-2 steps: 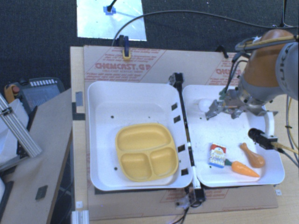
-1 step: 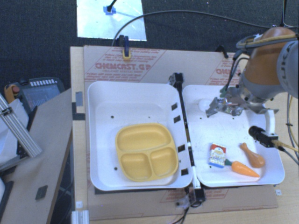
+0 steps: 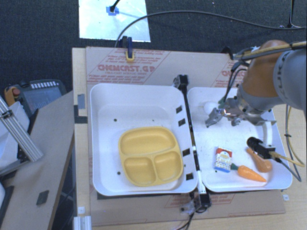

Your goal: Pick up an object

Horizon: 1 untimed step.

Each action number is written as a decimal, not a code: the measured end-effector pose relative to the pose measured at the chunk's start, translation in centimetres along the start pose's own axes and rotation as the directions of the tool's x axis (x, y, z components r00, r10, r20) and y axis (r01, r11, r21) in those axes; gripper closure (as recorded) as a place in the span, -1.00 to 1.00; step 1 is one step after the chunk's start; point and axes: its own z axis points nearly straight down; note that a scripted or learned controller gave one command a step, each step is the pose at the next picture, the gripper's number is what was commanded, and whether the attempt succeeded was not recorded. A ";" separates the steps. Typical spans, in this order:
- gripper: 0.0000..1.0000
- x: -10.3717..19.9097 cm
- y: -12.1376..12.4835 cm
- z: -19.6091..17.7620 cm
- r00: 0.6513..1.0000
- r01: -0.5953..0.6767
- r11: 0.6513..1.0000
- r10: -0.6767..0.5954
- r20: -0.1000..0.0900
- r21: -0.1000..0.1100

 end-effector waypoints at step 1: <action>-1.00 -0.2 0.3 4.2 1.000 -0.001 1.000 0.001 0.000 -0.001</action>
